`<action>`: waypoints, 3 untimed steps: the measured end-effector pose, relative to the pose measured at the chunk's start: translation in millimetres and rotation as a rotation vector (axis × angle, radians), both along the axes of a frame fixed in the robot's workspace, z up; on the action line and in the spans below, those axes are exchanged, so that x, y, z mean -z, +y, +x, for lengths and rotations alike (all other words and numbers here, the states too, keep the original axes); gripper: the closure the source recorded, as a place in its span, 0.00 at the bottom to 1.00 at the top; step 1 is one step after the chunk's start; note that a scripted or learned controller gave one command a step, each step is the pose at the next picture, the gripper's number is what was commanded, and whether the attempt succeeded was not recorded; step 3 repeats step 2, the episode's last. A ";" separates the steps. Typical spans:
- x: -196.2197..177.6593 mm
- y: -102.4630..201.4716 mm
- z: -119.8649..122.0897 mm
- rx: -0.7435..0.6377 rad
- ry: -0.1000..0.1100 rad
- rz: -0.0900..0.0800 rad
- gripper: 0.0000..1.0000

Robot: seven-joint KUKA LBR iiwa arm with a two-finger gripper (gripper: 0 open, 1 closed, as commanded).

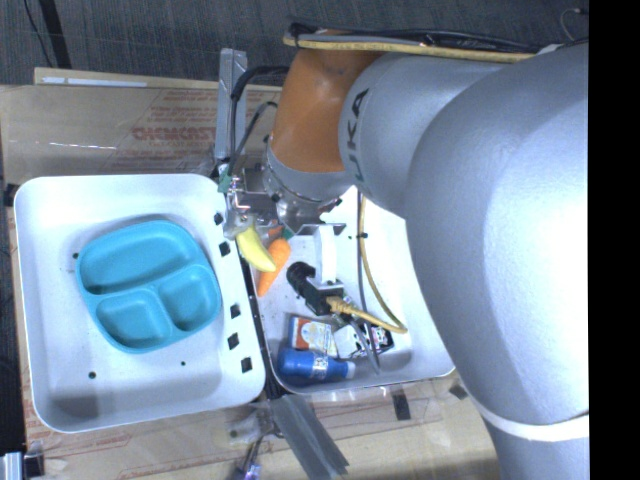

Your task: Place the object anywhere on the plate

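The plate (pixel 150 283) lies in the left bin (pixel 45 268) (clutter (pixel 320 338) fills the right).

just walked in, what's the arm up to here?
The arm reaches in over the right bin, its gripper low at the wall between the two bins. A banana and a carrot lie just below it; whether it grips either is unclear. The blue plate sits in the left bin with nothing on it, so the placing isn't done.

Single fixed camera above bench (pixel 60 118), slanted downward — both bins (pixel 40 298) visible
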State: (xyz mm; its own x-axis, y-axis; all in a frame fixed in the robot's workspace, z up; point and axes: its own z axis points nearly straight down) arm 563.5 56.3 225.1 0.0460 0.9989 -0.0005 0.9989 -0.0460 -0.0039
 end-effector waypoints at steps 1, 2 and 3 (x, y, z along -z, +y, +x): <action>75.6 48.1 -19.5 0.080 0.005 -0.002 1.00; 75.3 47.7 -19.2 0.081 0.004 -0.002 0.00; 75.3 47.7 -19.2 0.081 0.004 -0.002 0.00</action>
